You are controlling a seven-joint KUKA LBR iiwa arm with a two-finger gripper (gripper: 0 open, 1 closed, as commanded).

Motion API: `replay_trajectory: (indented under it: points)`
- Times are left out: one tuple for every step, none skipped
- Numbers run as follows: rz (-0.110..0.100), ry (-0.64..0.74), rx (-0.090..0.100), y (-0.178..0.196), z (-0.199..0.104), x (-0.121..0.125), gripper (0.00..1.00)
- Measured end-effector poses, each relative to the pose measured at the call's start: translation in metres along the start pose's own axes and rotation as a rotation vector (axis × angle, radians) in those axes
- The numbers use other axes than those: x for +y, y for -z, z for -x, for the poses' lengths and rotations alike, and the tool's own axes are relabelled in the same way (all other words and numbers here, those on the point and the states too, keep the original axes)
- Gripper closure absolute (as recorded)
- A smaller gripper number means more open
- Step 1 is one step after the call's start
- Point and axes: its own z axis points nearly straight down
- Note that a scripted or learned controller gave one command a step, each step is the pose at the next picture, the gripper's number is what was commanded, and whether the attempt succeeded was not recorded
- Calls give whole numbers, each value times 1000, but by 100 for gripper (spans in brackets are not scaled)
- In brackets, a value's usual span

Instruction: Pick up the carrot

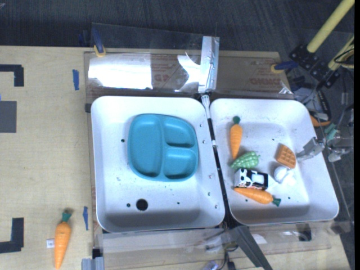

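I see nothing picked yet: the carrot (235, 140) lies in the right bin (320, 204); my gripper (320, 147) sits at its right rim, fingers' state unclear.

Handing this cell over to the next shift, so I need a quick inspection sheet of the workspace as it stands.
Surface: wooden bench; left bin and right bin side by side.
Job's things: upright carrot and lying carrot in right bin; third carrot on the bench.
Clutter: blue divided tray in left bin; waffle piece, green toy, black-and-white toy in right bin.
Grippers: gripper at right bin's right rim, holding nothing.
Cables: dark cables upper right.
Surroundings: yellow pole, dark floor.
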Motion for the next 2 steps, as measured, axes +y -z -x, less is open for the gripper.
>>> replay_trajectory:
  points:
    - [-5, -47, 1, -105, -70, 20, 0]
    - [7, 285, -3, -63, -116, 158, 0]
